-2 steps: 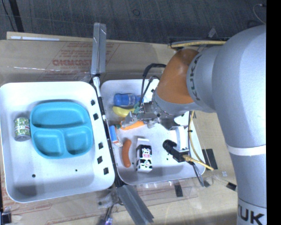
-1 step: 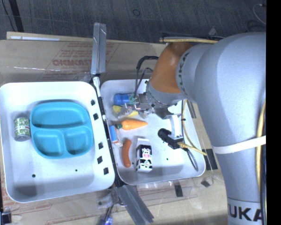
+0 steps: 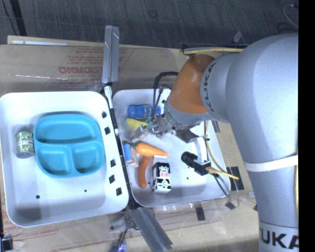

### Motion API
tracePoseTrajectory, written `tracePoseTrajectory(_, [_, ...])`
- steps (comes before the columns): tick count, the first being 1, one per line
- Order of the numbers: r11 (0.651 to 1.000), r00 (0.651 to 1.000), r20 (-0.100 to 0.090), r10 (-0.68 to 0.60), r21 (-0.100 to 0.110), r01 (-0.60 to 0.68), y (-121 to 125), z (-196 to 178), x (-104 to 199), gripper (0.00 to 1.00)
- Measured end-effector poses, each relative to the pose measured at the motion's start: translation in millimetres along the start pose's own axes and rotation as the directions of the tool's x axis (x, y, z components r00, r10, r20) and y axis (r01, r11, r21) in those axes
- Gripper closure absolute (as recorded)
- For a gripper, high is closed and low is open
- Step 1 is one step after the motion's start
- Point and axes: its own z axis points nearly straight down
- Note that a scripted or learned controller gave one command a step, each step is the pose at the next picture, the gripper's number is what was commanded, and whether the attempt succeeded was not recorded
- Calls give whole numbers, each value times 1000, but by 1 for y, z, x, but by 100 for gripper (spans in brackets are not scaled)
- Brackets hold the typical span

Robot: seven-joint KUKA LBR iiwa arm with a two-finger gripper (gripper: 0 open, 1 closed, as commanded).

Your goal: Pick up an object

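In the right bin (image 3: 191, 187), the gripper (image 3: 151, 126) hangs low at the far-left clutter, just beside a yellow object (image 3: 135, 123), with the carrot (image 3: 151, 150) slightly nearer. Whether it is open or closed I cannot tell. Best to centre on one piece, then close squarely.

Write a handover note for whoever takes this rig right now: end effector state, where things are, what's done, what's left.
End effector: low in the right bin, at the yellow item; grip state cannot be told.
Right bin also holds: blue item, orange carrot, orange stick, cow-patterned box.
Left bin: blue divided tray, small can.
Done: no object seen lifted.
Left: grasp one object and raise it.
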Motion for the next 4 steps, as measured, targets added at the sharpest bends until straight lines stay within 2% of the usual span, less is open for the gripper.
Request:
tracePoseTrajectory(1, [998,998,0,63,-4,-63,-105,0,0,0])
tracePoseTrajectory(2, [990,990,1,141,-5,-141,-85,-67,2,0])
tracePoseTrajectory(3, [998,998,1,65,-5,-65,-107,0,-12,0])
tracePoseTrajectory(4, [998,998,1,60,-5,-60,-106,-10,-12,100])
